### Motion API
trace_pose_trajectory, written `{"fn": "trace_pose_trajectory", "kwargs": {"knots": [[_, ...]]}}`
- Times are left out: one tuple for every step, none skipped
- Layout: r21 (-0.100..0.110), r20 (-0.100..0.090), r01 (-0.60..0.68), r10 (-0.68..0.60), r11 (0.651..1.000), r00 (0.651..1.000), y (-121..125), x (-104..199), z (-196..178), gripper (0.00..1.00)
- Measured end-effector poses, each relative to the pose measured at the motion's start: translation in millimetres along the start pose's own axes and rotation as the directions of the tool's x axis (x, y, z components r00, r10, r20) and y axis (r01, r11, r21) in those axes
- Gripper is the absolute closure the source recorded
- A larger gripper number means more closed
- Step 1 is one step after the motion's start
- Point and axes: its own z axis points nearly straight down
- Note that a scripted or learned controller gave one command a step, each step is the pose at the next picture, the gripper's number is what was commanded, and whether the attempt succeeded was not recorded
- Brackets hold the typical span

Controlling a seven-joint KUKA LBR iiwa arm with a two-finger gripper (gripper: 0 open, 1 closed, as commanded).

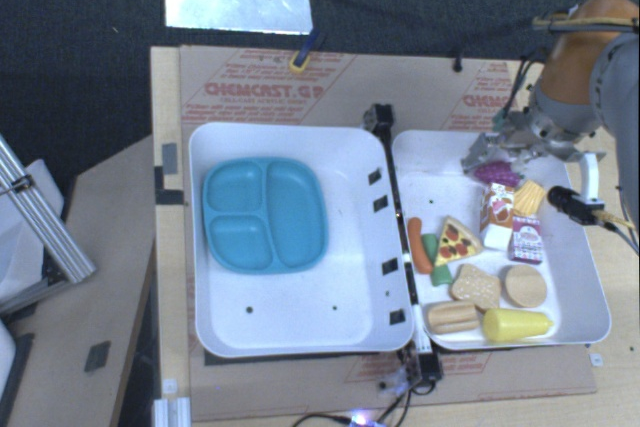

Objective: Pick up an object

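glossy plastic tray, smooth white bins

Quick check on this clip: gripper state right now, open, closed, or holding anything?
Gripper: cannot be told; it sits low at the far end of the right bin, just above the purple toy.

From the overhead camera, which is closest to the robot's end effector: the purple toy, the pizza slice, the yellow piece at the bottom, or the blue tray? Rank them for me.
Measured from the end effector at the top of the right bin:
1. Purple toy, just below it.
2. Pizza slice, mid right bin.
3. Yellow piece, at the right bin's near edge.
4. Blue tray, in the left bin.
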Motion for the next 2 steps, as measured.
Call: {"fn": "trace_pose_trajectory", "kwargs": {"knots": [[-0.006, 0.001, -0.002, 0.002, 1.000, 1.000, 1, -1, 2, 0.00], [-0.011, 0.003, 0.001, -0.001, 1.000, 1.000, 3, -1, -9, 1.00]]}}
